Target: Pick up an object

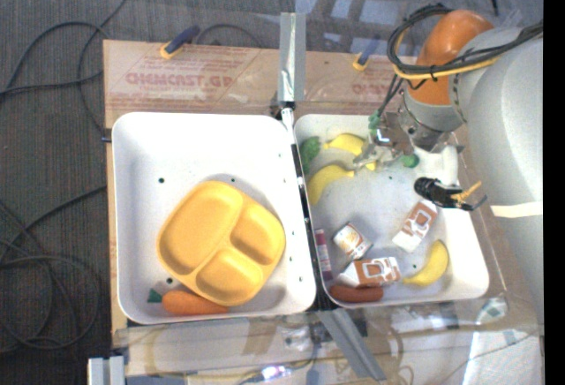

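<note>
Arm (pixel 494 101) bends down from the right, claw (pixel 381 149) low over the right bin (pixel 468 286); its grip state unclear.

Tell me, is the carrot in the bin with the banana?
No, the carrot lies in the left bin beside the yellow tray; the banana is in the right bin.

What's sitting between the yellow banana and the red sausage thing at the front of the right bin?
In the camera view, a small white and orange carton lies between the banana and the red sausage, close above the sausage.
</note>
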`<state>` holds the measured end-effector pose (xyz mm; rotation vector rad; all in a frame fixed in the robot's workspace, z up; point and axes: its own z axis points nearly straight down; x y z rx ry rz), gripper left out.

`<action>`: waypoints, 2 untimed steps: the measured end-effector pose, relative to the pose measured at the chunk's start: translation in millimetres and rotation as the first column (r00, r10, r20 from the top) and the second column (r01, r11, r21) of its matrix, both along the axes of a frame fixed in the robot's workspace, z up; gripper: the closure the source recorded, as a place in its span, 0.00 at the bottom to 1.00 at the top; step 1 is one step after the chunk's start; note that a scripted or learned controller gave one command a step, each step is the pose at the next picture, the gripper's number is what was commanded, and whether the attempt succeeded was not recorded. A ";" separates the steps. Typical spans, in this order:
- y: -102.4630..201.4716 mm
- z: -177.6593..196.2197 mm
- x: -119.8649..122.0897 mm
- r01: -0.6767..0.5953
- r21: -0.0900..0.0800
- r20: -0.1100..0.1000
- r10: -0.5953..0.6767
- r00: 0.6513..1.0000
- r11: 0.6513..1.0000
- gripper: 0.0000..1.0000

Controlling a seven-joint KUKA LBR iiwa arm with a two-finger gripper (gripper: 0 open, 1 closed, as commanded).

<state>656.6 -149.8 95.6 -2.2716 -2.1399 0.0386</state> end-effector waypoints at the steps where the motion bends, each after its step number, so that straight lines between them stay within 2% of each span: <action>1: 56.0 126.6 11.9 0.002 -0.001 0.031 -0.002 1.000 1.000 1.00; 2: 68.1 86.9 -3.5 0.145 0.002 0.029 -0.145 0.989 0.989 1.00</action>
